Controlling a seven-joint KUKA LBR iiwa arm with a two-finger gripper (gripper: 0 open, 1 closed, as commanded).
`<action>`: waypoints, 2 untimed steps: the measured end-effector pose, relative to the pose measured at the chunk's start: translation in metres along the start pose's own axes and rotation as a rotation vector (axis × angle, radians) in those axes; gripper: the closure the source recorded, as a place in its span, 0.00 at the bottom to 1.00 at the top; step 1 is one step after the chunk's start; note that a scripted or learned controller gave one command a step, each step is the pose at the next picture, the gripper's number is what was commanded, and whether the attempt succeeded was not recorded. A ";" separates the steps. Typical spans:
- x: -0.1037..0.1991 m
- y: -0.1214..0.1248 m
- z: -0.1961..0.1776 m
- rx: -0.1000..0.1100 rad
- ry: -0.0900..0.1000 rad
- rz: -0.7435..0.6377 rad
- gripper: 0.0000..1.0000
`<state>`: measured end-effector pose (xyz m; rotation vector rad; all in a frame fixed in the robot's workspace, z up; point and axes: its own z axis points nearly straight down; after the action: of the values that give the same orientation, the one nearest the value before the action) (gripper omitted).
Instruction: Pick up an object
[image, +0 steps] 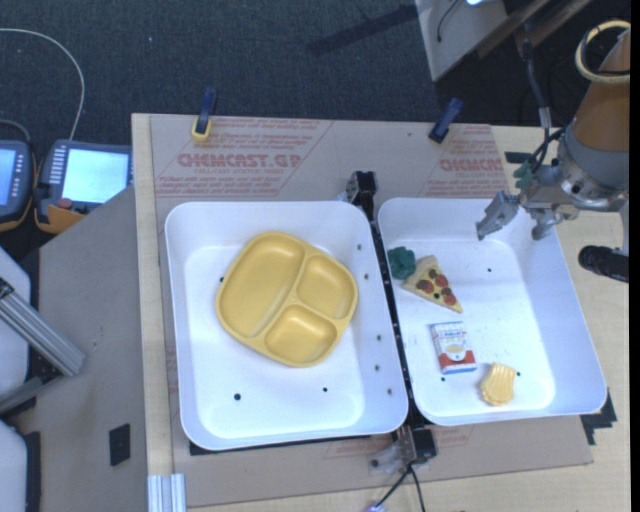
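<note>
A: Where is the gripper (515, 221)?

B: Over the far part of the right bin (560, 300), fingers apart, holding nothing.

A: What should it grab?

B: The pizza slice (433, 282), near the bin's left wall beside the green toy (401, 262). Go straight down so the toy isn't bumped.

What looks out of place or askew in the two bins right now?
Nothing looks spilled or damaged. The yellow divided plate lies flat but turned at a slant in the left bin. In the right bin, the green toy, pizza slice, small carton and yellow piece lie loosely scattered. The gripper is open above the far rim.
</note>
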<state>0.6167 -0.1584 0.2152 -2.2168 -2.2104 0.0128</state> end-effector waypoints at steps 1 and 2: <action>0.000 0.003 -0.008 -0.014 -0.003 -0.003 0.00; -0.002 0.011 0.050 -0.006 -0.001 -0.003 0.00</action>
<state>0.6272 -0.1600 0.1648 -2.2169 -2.2174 0.0063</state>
